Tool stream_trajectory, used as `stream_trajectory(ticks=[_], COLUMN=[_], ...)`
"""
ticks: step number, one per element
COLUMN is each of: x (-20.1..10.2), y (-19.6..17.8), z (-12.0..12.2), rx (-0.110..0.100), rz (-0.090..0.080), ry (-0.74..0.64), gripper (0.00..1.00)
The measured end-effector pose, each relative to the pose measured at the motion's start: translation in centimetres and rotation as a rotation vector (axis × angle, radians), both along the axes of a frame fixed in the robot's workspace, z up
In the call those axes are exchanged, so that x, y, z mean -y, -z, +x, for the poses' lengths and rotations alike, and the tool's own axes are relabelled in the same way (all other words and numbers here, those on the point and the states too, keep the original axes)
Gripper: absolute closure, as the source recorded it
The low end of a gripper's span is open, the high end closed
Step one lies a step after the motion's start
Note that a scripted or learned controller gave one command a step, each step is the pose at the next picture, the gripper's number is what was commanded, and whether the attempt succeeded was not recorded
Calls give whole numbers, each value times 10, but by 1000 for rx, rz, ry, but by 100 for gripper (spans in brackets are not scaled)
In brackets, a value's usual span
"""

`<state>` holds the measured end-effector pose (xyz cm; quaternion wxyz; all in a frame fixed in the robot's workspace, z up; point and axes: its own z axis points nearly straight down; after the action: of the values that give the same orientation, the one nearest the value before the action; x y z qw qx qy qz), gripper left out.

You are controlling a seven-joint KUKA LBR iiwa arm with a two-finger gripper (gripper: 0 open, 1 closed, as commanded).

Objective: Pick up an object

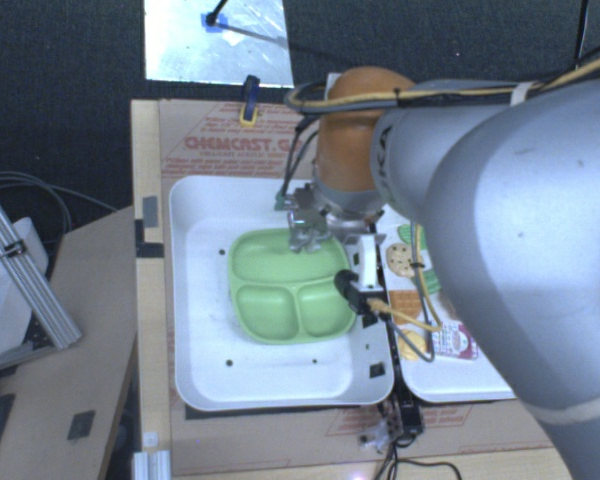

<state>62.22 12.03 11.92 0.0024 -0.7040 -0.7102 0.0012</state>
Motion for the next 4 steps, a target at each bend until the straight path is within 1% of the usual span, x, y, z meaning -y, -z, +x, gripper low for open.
stream_trajectory(ticks=[1, 2, 3, 4], x=[4, 67, 4, -51], y=[-6, -70, -100, -148], z=[2, 4, 37, -83], rx=[6, 12, 13, 5], rz=[-1, -4, 0, 3], ry=[7, 13, 0, -3], gripper=[0, 0, 0, 0])
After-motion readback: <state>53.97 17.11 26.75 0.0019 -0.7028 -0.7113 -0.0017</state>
